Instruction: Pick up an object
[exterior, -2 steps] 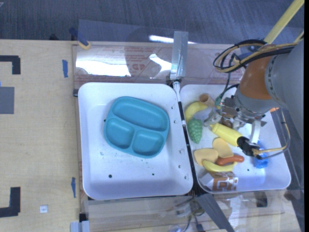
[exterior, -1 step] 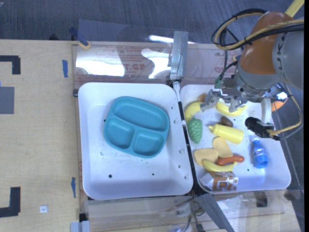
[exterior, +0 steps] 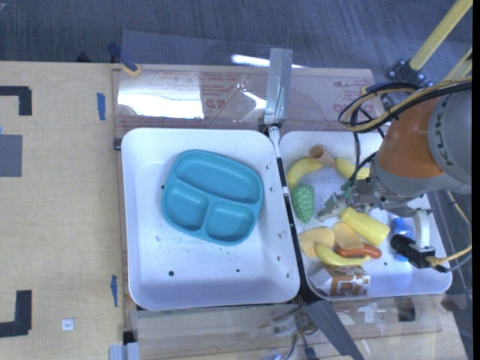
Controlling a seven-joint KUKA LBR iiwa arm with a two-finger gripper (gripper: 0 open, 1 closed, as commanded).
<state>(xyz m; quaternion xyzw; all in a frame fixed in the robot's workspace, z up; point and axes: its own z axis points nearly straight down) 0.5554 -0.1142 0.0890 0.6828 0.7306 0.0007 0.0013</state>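
Blue divided plate (exterior: 212,196) sitting in left bin (exterior: 142,223), green ridged toy (exterior: 303,202) lying just right of it in right bin (exterior: 435,280) among bananas (exterior: 301,169), gripper (exterior: 335,202) hovering beside toy, finger state impossible to tell.

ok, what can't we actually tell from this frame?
- hand: finger state, and whether anything sits between the fingers; too small and blurred against the toys.
- Right bin: its far right part is covered by the arm's wrist.
- Can: label too small to read.
- Blue item: identity unclear, partly behind cables.
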